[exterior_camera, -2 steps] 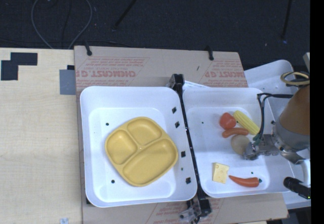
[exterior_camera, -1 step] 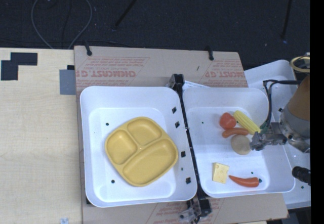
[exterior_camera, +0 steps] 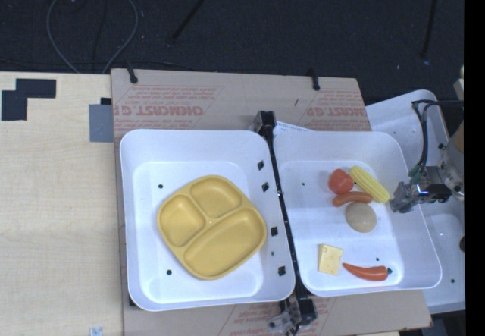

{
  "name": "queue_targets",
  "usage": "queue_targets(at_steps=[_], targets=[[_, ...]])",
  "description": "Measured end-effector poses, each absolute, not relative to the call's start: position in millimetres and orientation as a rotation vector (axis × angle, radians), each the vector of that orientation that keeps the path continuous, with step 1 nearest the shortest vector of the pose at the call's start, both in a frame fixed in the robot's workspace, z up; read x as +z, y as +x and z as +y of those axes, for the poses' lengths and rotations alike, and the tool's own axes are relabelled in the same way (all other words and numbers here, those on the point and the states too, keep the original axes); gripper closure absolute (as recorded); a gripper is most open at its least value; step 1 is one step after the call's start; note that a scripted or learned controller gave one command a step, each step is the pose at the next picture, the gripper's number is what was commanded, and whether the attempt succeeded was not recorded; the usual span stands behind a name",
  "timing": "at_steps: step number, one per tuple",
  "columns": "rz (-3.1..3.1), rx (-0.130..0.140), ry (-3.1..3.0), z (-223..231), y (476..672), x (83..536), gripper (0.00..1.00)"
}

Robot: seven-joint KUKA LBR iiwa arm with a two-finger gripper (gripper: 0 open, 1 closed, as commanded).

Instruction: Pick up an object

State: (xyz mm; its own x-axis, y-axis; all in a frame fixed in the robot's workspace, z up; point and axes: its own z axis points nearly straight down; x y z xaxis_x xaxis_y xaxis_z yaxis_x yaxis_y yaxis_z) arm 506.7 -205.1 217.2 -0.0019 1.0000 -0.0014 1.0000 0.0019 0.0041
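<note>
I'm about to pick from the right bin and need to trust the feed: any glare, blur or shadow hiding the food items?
Camera view: even light, no glare on the right bin; corn, tomato, cheese and chili read clearly with faint shadows; the pincer at the bin's right rim is small and soft, its detail hard to resolve.

Dark carpeted floor (exterior_camera: 250, 8) across the top of the frame, thin black cables (exterior_camera: 91, 16) looping over it at upper left. Light wood worktop (exterior_camera: 53, 205) fills the left side, with black tape marks (exterior_camera: 26, 95) and a grey patch (exterior_camera: 99, 122) near its upper edge. Brown cardboard sheet (exterior_camera: 235, 103) with reversed red print lies centre frame, held by two black clips at its top edge. White moulded surface (exterior_camera: 398, 111) at right. Lighting even, soft shadows.
</note>
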Motion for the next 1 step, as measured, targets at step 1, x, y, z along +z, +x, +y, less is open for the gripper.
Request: queue_targets(at_steps=[1], targets=[[2.222,0.002,2.217,-203.5,508.1,259.9,1.0]])
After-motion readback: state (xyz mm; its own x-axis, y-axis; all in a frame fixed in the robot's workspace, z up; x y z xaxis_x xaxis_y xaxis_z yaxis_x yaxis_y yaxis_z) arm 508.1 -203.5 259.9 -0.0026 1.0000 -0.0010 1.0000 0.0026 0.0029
